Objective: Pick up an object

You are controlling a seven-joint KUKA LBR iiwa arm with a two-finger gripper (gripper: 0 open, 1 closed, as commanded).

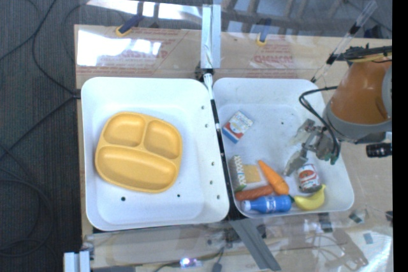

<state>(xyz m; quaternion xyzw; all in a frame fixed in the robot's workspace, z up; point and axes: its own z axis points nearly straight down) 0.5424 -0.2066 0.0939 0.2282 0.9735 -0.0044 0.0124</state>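
Writing: none legible on the small red-labelled can (308,178).
Carrot: orange plastic carrot (273,179) left of can, long axis diagonal.
Gripper: 2-finger metal gripper (305,147) above can, fingers spread, holding nothing.

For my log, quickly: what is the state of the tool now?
Tool: cannot be told; it is low in the right bin, above the can.

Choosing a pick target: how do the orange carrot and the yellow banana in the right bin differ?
The orange toy carrot is straight and tapered; the yellow toy banana is curved. The carrot lies diagonally mid-pile, touching the blue bottle; the banana sits against the near wall, below the small can. The carrot looks longer. Both lie flat in the right white bin.
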